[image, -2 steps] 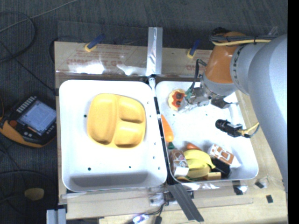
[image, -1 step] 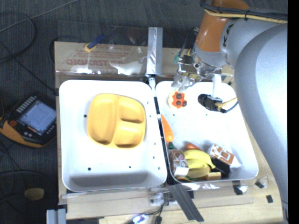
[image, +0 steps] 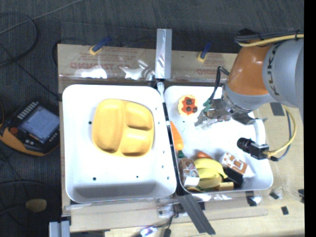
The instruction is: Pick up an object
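Above the right bin [image: 261, 132], the tool [image: 207, 120] is held just beside the small round orange toy [image: 187, 105] (probably the target); whether it is apart or together cannot be told.

— What stays unclear at the right bin [image: 264, 154]?

— The gripper [image: 210, 116] is a blurred dark cluster under the wrist; its fingers cannot be made out. The arm [image: 266, 73] is cut off by the right edge.

— And the pile [image: 212, 172] at the near end?

— Overlapping items hide one another; the yellow piece [image: 208, 168] covers what lies beneath, and the small box [image: 234, 163] print is too small to read.

— Elsewhere?

— The far-end disc [image: 187, 104] markings are indistinct.
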